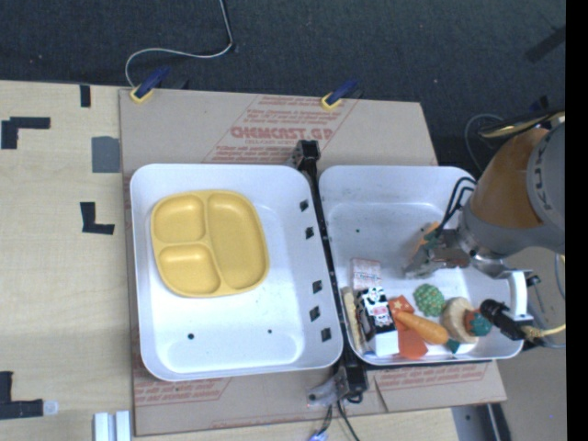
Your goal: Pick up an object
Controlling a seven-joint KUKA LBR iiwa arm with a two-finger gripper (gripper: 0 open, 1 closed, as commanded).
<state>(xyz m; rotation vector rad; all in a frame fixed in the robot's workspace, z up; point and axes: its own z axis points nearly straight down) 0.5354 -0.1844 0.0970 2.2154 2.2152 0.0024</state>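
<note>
Near rim of the right bin [432, 358]: we are seeing the objects crowding here: a small carton with a cow print [374, 309], a white card with red print [366, 272], a toy carrot [424, 326], a green knobbly ball [428, 298] and a round tan piece [457, 317], most of them touching or overlapping.

Gripper [424, 260]: it is hanging low in the right bin, just beyond the green ball and near the card; we cannot tell if its jaws are apart or closed, and we are seeing nothing between them.

Task's thing: no object is chosen for sure; we are judging the green ball or the card as the nearest candidates, both lying on the bin floor.

Risk: we are thinking the jaws may close on bare floor, since the pile is lying nearer than the gripper; or a finger may push the ball into the carrot, because they are so tight together.

Left bin [220, 338]: it is holding a yellow plate with three compartments [209, 243], lying flat toward its far left.

Far side: a cardboard sheet [276, 127] is lying under both bins.
</note>
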